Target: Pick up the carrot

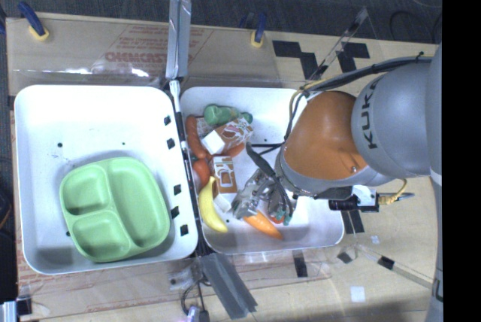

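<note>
while my tool [259, 200] hangs low in the right bin [323, 238], grip unreadable, the carrot [263, 223] lies just beneath it near the front wall, banana [210, 208] beside.

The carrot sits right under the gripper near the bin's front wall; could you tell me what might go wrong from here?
1. The carrot lies at a slant against the right bin's front wall, so the gripper may strike the wall or push it aside.
2. The banana and packets lie close by, so a neighbour could be caught instead.
</note>
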Controlling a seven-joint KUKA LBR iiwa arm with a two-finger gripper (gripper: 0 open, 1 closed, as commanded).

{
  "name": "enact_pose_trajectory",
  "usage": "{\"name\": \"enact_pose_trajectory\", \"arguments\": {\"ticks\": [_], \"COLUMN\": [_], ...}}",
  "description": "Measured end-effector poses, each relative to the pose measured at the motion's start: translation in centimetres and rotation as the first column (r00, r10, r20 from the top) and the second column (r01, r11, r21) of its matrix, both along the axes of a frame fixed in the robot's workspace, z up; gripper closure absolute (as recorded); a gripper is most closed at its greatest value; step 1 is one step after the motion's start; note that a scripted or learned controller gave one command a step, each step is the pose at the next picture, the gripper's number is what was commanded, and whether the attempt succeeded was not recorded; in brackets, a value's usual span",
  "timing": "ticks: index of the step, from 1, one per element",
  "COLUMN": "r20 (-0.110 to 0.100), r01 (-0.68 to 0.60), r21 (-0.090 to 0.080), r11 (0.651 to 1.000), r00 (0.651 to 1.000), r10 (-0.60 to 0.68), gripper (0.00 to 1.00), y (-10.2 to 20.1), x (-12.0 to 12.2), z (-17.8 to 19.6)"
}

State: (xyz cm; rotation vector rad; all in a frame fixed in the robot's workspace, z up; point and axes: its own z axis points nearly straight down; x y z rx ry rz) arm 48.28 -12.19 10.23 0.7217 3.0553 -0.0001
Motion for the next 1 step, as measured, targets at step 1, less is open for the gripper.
{"name": "enact_pose_trajectory", "arguments": {"ticks": [1], "r20": [-0.001], "r01": [0.068], "r21": [0.000], "r11": [0.998], "r00": [0.998], "r10": [-0.068], "gripper": [1.00], "y": [5.15], "x": [-0.53], "z": [11.00]}}
